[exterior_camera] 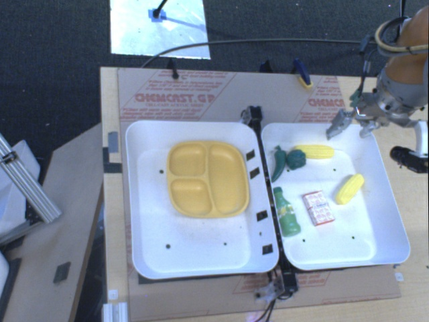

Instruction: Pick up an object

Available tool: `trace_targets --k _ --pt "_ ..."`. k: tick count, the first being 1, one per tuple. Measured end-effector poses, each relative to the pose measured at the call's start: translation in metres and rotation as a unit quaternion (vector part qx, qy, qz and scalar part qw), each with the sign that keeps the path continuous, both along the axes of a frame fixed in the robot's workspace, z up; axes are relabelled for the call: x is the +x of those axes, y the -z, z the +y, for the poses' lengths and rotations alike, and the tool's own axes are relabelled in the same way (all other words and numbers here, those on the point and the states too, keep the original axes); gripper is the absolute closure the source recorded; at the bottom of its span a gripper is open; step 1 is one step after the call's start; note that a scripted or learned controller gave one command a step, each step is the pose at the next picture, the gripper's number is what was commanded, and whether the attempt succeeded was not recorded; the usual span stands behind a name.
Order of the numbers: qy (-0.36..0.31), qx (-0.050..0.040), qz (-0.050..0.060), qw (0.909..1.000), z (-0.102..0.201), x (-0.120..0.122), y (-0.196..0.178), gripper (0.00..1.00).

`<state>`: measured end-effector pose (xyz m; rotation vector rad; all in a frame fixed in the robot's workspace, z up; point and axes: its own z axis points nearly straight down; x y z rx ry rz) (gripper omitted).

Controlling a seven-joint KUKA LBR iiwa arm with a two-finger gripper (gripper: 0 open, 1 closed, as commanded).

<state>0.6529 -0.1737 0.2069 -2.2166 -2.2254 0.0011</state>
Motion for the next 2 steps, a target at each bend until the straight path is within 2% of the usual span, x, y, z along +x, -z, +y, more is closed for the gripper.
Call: trace_targets --k 2 --pt "0.001 0.0000 0.001 1.0000 -0.005 0.009 0.094 0.00"
